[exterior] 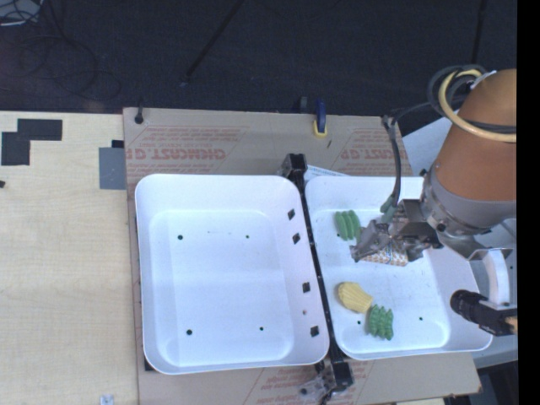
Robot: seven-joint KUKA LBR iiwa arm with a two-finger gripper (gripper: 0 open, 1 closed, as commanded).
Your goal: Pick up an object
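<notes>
- Left bin (221, 194): white and shallow, on the bench (59, 268).
- Right bin (422, 332): holds a green piece (347, 224) near its far-left corner, a yellow corn-like piece (354, 296) touching a second green piece (380, 321) near the front.
- Gripper (381, 248): low over the right bin, above what may be a striped object (390, 258); fingers' state cannot be told.

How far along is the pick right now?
Done: the gripper is down inside the right bin, over a pale patterned item. In hand: nothing visibly lifted; whether it has a grip on that item can't be told. Left: secure and raise one. The upper green toy, yellow toy and lower green toy lie untouched.
</notes>
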